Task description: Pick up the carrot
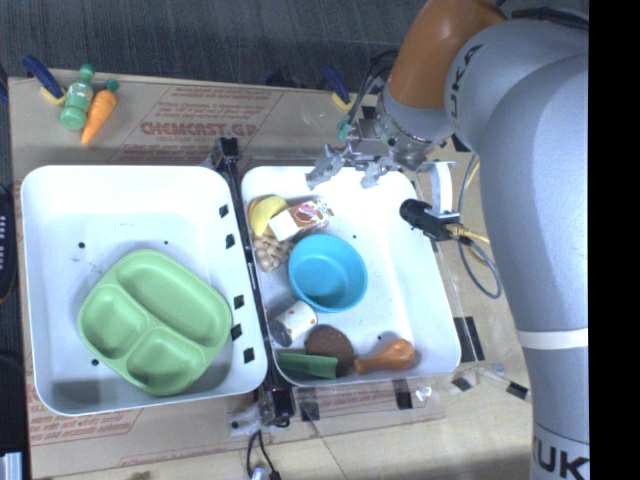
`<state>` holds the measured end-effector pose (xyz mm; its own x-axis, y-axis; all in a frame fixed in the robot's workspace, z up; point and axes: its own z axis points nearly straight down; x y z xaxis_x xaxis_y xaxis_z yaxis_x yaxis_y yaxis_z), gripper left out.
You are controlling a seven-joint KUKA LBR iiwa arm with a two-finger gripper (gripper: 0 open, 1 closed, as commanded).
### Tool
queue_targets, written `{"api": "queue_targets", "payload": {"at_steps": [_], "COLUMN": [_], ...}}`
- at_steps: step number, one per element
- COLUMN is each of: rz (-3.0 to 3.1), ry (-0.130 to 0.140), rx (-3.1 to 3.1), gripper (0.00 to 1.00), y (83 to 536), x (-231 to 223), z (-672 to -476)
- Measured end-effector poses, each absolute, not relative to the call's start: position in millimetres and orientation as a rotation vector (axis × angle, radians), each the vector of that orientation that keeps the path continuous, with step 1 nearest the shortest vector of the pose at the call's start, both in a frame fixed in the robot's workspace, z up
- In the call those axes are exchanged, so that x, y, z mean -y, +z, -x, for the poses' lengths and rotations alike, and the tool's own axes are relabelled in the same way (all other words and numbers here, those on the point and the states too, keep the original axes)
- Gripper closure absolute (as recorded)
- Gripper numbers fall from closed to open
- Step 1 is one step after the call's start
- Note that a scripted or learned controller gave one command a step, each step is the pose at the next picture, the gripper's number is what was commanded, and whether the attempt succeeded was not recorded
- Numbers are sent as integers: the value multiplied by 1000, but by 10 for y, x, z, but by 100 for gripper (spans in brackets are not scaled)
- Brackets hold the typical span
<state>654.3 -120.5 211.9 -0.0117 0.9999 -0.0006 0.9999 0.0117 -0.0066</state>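
Camera view: fixed above, slanted down on both bins.
Carrot (98,116): upper left of the frame, on the bare surface (200,118) outside the bins, touching a green bottle-like toy (76,100) on its left.
Left bin (50,268): holds a green divided tray (155,318) toward its lower half; white floor open along its top and left.
Right bin (425,298): a banana (262,211) and a packaged item (305,215) at upper left, a tan shell-like piece (268,253) below them, a blue bowl (327,271) in the middle, a white cylinder (295,319), a brown round item (329,343), a dark green piece (308,365) and a drumstick-shaped toy (385,356) along the bottom.
Open room: the right bin's right side is bare floor; the carrot has bare surface to its right.
Jaws (348,166): released and spread, nothing between them, over the right bin's top rim, well apart from the carrot.
Hard to make out: what the packaged item is; the arm is cut off at the right.
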Motion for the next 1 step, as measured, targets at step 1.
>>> {"api": "queue_targets", "payload": {"at_steps": [1], "rz": [2037], "ry": [10], "rx": [2379], "gripper": [0], "y": [1903], "x": [214], "z": [-5640]}}
